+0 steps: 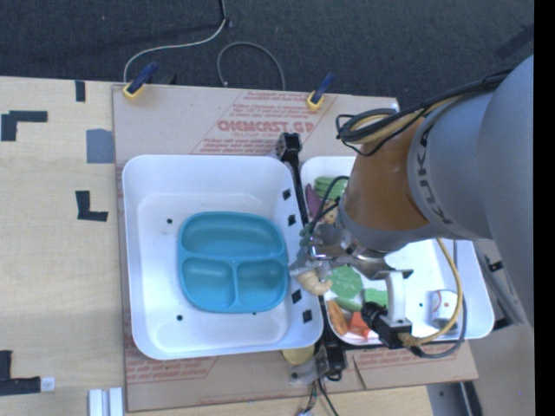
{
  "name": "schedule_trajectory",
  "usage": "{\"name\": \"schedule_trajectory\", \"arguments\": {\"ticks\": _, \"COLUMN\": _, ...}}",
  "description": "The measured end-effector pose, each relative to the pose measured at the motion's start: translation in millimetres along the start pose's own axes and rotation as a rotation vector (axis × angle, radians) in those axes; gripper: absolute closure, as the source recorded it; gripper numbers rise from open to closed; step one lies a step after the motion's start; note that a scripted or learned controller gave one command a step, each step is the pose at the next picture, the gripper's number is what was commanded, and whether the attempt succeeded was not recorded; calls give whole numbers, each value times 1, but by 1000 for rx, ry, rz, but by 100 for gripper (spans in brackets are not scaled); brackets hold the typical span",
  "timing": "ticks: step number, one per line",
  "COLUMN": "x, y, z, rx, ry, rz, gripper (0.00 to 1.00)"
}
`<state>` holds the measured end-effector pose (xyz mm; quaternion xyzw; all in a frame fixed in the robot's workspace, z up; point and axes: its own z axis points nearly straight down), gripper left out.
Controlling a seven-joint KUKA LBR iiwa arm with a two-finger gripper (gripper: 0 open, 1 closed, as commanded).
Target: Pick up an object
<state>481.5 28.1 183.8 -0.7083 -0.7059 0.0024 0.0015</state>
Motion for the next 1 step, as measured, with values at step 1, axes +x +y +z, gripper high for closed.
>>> {"name": "schedule_trajectory", "arguments": {"ticks": 1, "x": -6, "y": 81, "z": -25, "rx": -11, "ry": 0, "rz": -6, "gripper": 100}}
